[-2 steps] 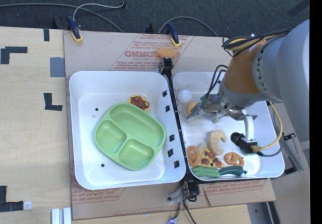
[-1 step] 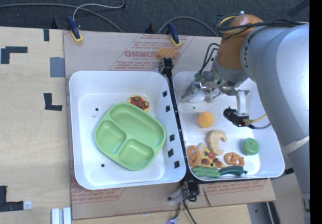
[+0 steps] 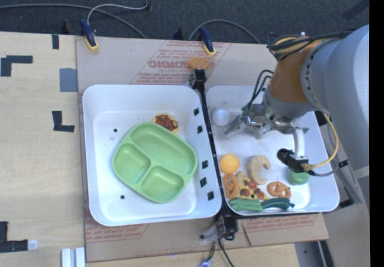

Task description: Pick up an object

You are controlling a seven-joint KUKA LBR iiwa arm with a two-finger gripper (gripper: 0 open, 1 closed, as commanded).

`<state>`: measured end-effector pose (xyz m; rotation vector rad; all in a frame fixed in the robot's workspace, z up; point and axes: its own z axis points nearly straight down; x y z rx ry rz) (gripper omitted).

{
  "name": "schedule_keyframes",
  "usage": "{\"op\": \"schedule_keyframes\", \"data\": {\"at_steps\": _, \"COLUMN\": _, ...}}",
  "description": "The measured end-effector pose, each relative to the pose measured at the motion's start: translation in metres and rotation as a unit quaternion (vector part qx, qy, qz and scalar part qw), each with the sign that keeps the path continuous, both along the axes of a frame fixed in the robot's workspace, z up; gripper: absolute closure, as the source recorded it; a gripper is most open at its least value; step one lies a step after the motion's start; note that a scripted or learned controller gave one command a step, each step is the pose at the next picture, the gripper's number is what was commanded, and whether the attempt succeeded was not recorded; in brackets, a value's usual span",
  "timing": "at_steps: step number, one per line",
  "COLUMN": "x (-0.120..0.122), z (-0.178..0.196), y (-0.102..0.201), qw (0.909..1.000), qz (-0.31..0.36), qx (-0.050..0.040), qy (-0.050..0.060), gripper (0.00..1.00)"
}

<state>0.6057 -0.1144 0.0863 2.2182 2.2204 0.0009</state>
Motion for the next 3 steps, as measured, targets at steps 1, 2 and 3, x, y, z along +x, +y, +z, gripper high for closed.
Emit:
{"op": "schedule_keyframes", "data": {"at_steps": 1, "x": 0.011, "z": 0.0, "y": 0.021, "qw": 1.0, "qz": 0.0, "qx": 0.0003, "qy": 0.0, "gripper": 0.0}}
{"op": "schedule_keyframes", "data": {"at_steps": 2, "x": 0.063, "z": -0.001, "y": 0.001, "qw": 1.0, "qz": 0.001, "qx": 0.0001, "qy": 0.0, "gripper": 0.0}}
{"op": "schedule_keyframes", "data": {"at_steps": 3, "x": 0.064, "z": 0.009, "y": 0.001, "qw": 1.0, "qz": 0.001, "qx": -0.0004, "qy": 0.0, "gripper": 1.0}}
